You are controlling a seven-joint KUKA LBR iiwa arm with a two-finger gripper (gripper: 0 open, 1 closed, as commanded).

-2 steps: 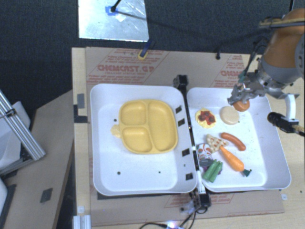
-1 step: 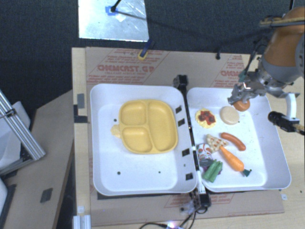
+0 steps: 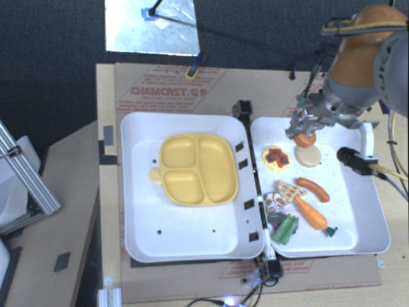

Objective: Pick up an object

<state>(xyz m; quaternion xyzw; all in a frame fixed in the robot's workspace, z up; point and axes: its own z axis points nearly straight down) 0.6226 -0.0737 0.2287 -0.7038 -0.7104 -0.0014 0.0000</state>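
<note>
My gripper (image 3: 305, 128) hangs over the back of the right bin (image 3: 364, 235). A small orange-brown round piece (image 3: 306, 139) sits between its fingertips, and the gripper is shut on it. Just below it a pale beige disc (image 3: 309, 158) lies on the bin floor. Other toy foods lie in the same bin: a yellow round with red topping (image 3: 276, 158), a sausage (image 3: 313, 189), a pizza slice (image 3: 290, 190), a carrot (image 3: 311, 213) and a green vegetable (image 3: 285, 229).
The left bin (image 3: 144, 229) holds a yellow divided plate (image 3: 195, 169). A black divider (image 3: 250, 165) runs between the bins. A black fitting (image 3: 353, 158) juts in over the right bin's far side. A shiny sheet (image 3: 152, 16) lies behind the bench.
</note>
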